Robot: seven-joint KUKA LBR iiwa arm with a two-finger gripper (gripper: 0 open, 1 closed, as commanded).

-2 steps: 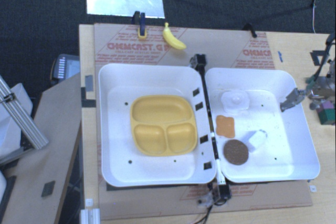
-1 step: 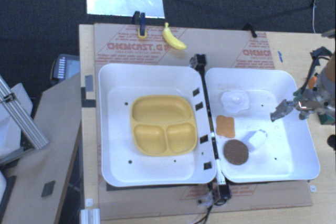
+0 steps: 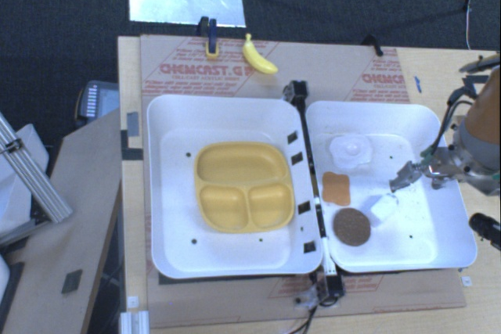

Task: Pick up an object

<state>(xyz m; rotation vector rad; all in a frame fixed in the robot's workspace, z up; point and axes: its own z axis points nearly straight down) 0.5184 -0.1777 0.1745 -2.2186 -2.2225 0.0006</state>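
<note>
From the overhead camera you see the gripper low over the right bin, near its right wall; whether its jaws are apart you cannot tell. Just beside it lies a small white block. An orange piece and a brown disc sit near the bin's left wall. A yellow divided tray fills the left bin's middle.

A yellow divided tray sits in the left bin. The right bin holds a brown disc, an orange piece and a white lid. The gripper hovers low over that bin. A banana lies behind the bins.
</note>
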